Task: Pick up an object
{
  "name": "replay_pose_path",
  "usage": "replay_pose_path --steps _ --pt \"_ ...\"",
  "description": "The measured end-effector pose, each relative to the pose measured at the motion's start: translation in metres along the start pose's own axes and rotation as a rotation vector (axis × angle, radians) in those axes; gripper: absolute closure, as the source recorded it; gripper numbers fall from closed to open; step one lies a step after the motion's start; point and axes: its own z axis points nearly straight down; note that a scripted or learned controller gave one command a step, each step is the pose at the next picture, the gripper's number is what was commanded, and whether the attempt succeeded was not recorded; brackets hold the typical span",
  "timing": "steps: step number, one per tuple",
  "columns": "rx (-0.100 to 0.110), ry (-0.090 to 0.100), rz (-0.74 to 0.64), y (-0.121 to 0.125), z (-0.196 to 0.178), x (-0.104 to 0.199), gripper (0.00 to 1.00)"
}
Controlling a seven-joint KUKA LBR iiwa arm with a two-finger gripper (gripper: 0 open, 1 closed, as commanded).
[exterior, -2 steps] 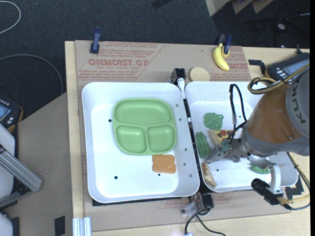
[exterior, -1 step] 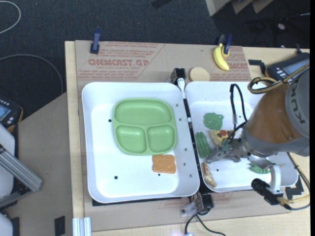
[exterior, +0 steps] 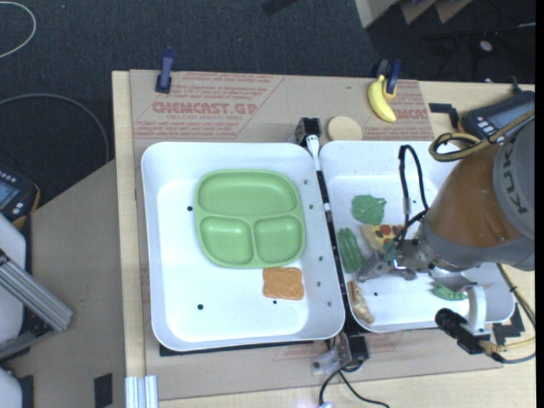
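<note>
My gripper (exterior: 374, 268) hangs low over the right bin (exterior: 382, 158), near its left side. It sits just right of a long green pickle-like piece (exterior: 348, 246) and below a small yellow and red item (exterior: 382, 234). A green leafy piece (exterior: 368, 207) lies further back in the same bin. Along the bin's front left edge rests a tan oblong piece (exterior: 360, 304). Another green piece (exterior: 448, 292) peeks out from under the arm. I see nothing clearly held by the gripper.
The left bin (exterior: 170, 228) holds a green divided plate (exterior: 251, 218) and an orange-brown toast-like slab (exterior: 283, 283). A banana (exterior: 382, 100) and a tan disc (exterior: 344, 128) lie on the bench behind the bins. The arm's bulk (exterior: 476, 219) and a black cable (exterior: 412, 185) cover the right bin's right half.
</note>
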Motion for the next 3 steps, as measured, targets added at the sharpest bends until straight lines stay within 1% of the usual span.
replay_pose_path --steps 1,2,3 --pt "-0.005 -0.003 -0.001 0.04 0.0 -0.022 0.0" --pt "-0.007 0.001 -0.007 0.004 -0.106 0.034 0.0" --pt "0.001 0.001 -0.003 0.0 -0.1 0.052 0.0"
